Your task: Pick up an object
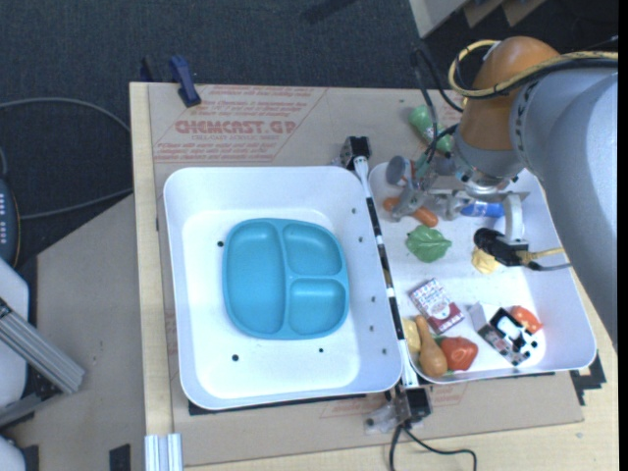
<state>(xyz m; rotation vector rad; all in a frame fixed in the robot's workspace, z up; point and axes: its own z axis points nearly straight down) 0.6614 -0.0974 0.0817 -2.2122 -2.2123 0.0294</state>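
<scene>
Brown cardboard [245, 126] under the bins carries red print reading "CHEMCAST GP", with smaller lines too fine to read. The left bin [196, 361] holds a blue divided plate [287, 276]. The gripper [424, 186] hangs low over the far end of the right bin [574, 346], just above a small orange piece [409, 211]; whether its jaws are apart or together cannot be told. Beside it lies a green leafy toy [429, 243]. Nearer the front sit a red-and-white packet [436, 302] with illegible lettering, a red tomato-like toy [458, 352] and a yellow-brown pear shape [430, 357].
</scene>
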